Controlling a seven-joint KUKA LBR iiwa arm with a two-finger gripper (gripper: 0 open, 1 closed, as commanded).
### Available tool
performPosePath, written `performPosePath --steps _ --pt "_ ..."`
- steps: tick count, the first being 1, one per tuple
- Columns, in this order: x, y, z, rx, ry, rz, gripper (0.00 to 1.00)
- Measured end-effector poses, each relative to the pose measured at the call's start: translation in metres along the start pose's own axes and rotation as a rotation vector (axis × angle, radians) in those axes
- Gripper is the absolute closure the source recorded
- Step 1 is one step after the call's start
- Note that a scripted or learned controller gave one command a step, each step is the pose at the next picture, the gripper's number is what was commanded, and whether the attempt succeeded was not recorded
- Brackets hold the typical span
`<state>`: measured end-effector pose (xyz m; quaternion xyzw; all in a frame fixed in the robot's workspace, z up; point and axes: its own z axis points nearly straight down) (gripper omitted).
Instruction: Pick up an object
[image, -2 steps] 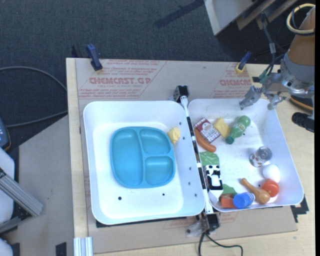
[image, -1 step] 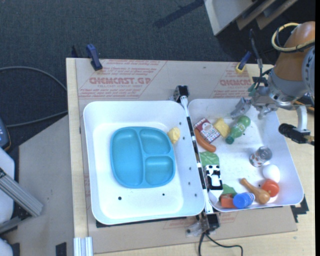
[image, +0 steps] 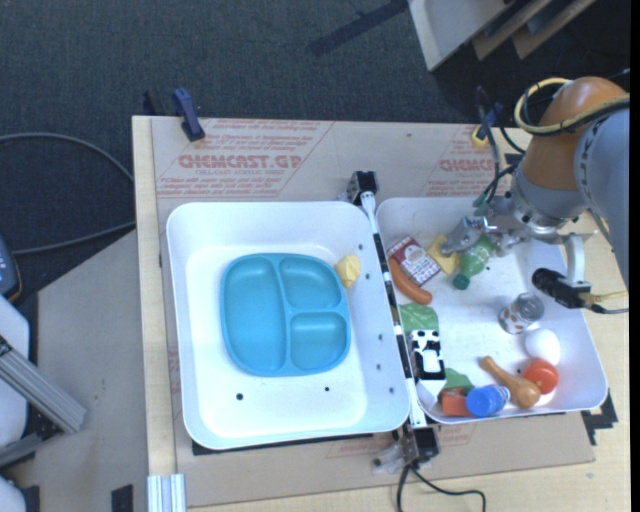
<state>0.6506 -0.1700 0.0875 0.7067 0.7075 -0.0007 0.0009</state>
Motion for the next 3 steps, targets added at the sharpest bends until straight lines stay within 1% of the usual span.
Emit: performPosePath --steps 1,2,3 --pt "0.004 -0.023 0.002 0.001 0.002 0.001 0.0" --pt "0.026 0.007 -0.056 -0.003 0.001 -0.001 0.0" --pt "0.038 0.004 -0.017 -0.021 -0.006 -0.001 0.0"
